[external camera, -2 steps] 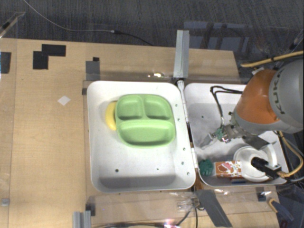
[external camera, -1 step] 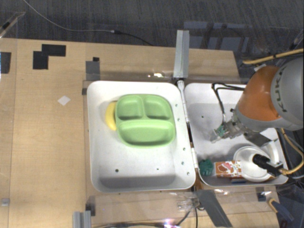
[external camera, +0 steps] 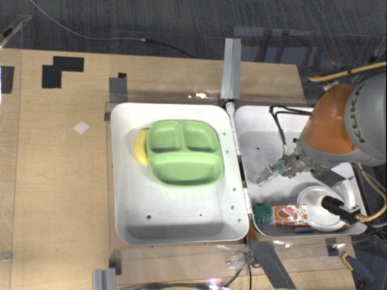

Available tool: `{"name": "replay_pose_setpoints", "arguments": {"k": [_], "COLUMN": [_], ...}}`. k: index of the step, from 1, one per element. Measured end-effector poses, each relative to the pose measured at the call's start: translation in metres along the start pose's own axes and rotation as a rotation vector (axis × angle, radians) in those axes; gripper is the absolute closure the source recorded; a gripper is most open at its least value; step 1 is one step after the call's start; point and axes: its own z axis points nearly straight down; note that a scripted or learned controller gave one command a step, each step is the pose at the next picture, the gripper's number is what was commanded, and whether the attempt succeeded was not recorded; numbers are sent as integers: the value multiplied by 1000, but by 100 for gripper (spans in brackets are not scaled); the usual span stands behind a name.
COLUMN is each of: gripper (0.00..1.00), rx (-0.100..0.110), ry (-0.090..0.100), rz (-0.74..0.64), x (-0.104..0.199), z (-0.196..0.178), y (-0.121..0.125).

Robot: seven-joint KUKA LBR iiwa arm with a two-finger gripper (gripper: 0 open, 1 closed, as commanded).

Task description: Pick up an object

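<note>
My gripper (external camera: 273, 171) hangs over the middle of the right bin (external camera: 257, 132), reaching in from the right under the orange-banded wrist. It sits above bare bin floor with nothing seen in it. Along the bin's front wall lie a small teal object (external camera: 262, 211), a red and white carton (external camera: 290, 215) on its side, and a white bowl (external camera: 317, 213) partly covered by the arm. In the left bin (external camera: 175, 216) a green divided plate (external camera: 184, 151) rests on top of a yellow object (external camera: 140, 147), which peeks out at its left edge.
A metal post (external camera: 231, 71) stands at the back between the two bins. The divider wall (external camera: 239, 162) between the bins runs just left of the gripper. Wooden bench surface (external camera: 54, 180) stretches out to the left.
</note>
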Motion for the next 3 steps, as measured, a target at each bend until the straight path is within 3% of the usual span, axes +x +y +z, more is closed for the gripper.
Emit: {"name": "replay_pose_setpoints", "arguments": {"k": [1, 2, 3], "gripper": [0, 100, 0], "rx": [8, 1, 1], "ry": [6, 1, 1], "rz": [-144, -152, -152], "x": [-56, -57, -57], "z": [14, 2, 2], "y": [53, 57, 57]}}
